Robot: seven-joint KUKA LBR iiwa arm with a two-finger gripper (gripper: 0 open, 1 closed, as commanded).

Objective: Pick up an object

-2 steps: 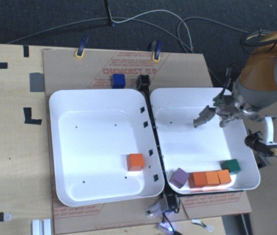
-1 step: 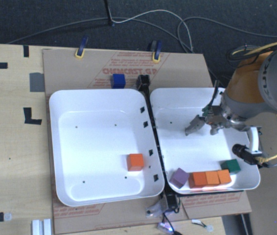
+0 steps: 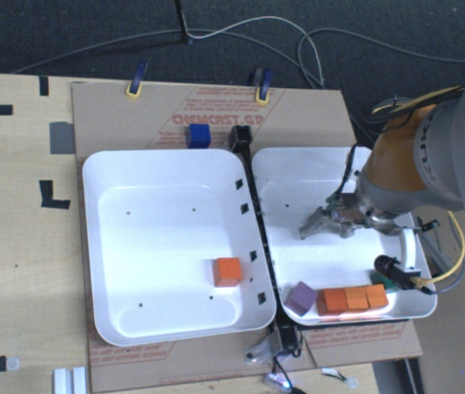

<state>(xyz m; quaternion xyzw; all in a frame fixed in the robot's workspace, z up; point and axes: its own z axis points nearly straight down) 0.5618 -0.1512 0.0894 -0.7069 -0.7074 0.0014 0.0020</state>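
Note:
My gripper [image 3: 308, 229] hangs low over the middle of the right bin [image 3: 298, 167], reaching in from the right, with bare white floor under its tip. No object touches it. Along that bin's front wall lie a purple block [image 3: 301, 298] and a row of orange blocks [image 3: 352, 300], well in front of the gripper. A single orange cube [image 3: 227, 271] rests in the left bin [image 3: 134, 187], near its front right corner.
A blue cube [image 3: 199, 135] sits on the cardboard behind the bins. The black divider [image 3: 253, 220] runs between the two bins. A black part of the arm with a green piece [image 3: 391, 277] overhangs the right bin's front right corner. Cables trail behind the bench.

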